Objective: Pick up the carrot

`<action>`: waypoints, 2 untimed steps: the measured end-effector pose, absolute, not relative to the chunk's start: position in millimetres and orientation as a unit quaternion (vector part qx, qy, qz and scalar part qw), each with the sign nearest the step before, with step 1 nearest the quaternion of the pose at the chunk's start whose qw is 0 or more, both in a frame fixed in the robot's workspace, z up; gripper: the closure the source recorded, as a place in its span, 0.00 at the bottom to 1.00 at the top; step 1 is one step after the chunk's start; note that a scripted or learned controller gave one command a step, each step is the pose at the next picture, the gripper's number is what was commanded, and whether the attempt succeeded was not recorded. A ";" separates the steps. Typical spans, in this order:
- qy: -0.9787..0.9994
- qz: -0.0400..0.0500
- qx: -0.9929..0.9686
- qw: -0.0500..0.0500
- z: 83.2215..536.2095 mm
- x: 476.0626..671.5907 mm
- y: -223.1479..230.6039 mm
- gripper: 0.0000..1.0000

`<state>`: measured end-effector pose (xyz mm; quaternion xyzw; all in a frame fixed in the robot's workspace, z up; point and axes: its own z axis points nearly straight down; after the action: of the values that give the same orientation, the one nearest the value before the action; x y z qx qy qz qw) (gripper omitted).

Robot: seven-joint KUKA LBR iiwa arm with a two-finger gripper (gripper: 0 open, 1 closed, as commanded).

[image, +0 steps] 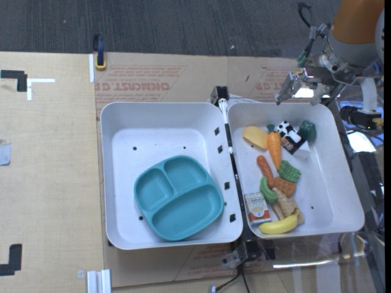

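Note:
The carrot (pixel 274 149) is orange with a small green top. It lies lengthwise in the right bin (pixel 330 182), among other toy foods near the bin's upper middle. It touches a yellow piece (pixel 255 137) on its left and a black-and-white cow figure (pixel 288 134) on its right. My gripper (pixel 305 93) hangs over the bin's far rim, up and to the right of the carrot and well apart from it. Its fingers stand spread with nothing between them.
A teal divided plate (pixel 178 197) lies in the left bin (pixel 122 163). Around the carrot sit a dark green vegetable (pixel 306 130), a red-orange sausage (pixel 264 166), a green leafy piece (pixel 291 173), a small carton (pixel 256 205) and a banana (pixel 280 224).

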<state>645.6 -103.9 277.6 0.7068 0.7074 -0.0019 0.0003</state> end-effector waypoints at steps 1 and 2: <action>0.719 0.006 0.695 0.012 119.9 640.1 -108.3 0.00; 0.605 0.015 0.796 0.015 110.5 627.7 -136.1 0.00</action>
<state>627.7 -136.1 110.5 0.7961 0.6048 0.0147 0.0151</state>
